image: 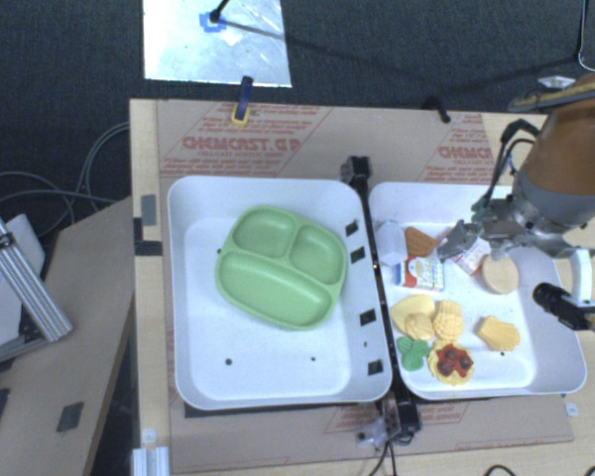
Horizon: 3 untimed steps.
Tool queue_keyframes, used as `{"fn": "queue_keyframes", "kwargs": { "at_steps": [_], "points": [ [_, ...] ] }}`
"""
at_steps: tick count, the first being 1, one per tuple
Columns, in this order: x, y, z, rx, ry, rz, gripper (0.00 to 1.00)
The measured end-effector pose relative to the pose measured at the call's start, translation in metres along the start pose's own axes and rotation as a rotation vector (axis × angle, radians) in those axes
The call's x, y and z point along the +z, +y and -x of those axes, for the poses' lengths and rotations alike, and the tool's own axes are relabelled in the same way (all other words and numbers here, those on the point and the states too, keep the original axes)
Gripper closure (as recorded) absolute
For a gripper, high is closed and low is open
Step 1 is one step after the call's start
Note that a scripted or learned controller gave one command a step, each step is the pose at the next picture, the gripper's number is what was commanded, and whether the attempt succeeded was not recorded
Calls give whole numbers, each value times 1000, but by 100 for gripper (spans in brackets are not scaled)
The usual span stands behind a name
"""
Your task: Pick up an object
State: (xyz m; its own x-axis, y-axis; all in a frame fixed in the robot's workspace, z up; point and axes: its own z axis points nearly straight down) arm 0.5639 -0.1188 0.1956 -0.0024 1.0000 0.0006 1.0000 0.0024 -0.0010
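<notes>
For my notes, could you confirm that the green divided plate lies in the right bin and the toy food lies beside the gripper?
Not quite: the camera view shows the green divided plate in the left bin. The toy food does lie in the right bin, beside the gripper.

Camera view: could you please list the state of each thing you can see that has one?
Green plate: right way up in the left bin, nothing on it.
Right bin: holds a heap of toy food.
Yellow corn: lying flat among the food.
Round cream piece: lying flat, beside the gripper.
Gripper: low over the right bin; I cannot tell whether it holds anything.
</notes>
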Motion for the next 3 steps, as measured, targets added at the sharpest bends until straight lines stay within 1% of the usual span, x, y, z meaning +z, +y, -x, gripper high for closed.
{"fn": "queue_keyframes", "kwargs": {
  "at_steps": [1, 2, 3],
  "points": [
    [-1, 1, 0, 0, 0, 3, 0],
    [41, 3, 1, 1, 0, -1, 0],
    [82, 4, 2, 1, 0, 0, 0]
  ]
}}
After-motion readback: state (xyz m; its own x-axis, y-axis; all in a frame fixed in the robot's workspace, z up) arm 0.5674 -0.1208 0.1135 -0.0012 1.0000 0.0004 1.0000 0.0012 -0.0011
